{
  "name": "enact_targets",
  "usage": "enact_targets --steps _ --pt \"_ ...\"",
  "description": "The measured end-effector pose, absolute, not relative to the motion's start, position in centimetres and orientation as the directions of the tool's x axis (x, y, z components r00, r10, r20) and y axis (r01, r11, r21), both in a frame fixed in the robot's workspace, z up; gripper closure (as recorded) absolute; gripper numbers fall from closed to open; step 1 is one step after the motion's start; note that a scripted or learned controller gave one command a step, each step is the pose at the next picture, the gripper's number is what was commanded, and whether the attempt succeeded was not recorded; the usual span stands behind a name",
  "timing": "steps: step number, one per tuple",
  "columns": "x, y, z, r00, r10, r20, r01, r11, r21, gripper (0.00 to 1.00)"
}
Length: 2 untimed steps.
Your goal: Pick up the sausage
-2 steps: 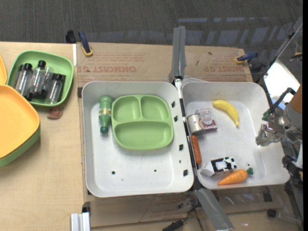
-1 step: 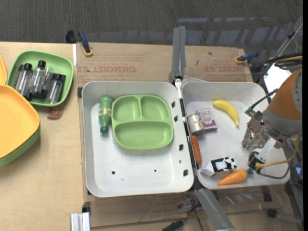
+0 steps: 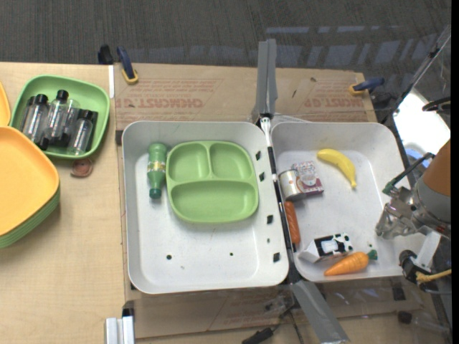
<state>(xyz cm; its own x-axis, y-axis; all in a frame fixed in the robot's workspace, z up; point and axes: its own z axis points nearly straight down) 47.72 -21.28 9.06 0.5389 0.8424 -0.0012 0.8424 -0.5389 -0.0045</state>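
Nearest us, a carrot [image 3: 348, 263] lies at the right bin's [image 3: 373, 136] front edge. We see the sausage [image 3: 292, 223] along that bin's left wall, below a can [image 3: 290, 183]. We cannot tell how the jaws [image 3: 395, 220] stand, at the bin's right rim

- Wooden tabletop [image 3: 79, 264], pale, with a printed cardboard sheet [image 3: 215, 99] laid across its middle.
- On the cardboard, side by side and touching: left white bin [image 3: 201, 264] and right white bin [image 3: 373, 138].
- At far left: stack of orange plates [image 3: 25, 192].
- Just beside it: green tray [image 3: 97, 99] of dark-capped bottles [image 3: 57, 120].
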Motion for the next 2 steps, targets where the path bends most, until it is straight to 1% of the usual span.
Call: enact_targets --steps 1,2 --pt "47.7 -21.0 13.8 0.698 0.716 -0.002 0.716 -0.698 -0.002 1.00" --pt "48.6 -17.7 9.0 0.873 0.488 -0.005 0.488 -0.873 -0.005 1.00"
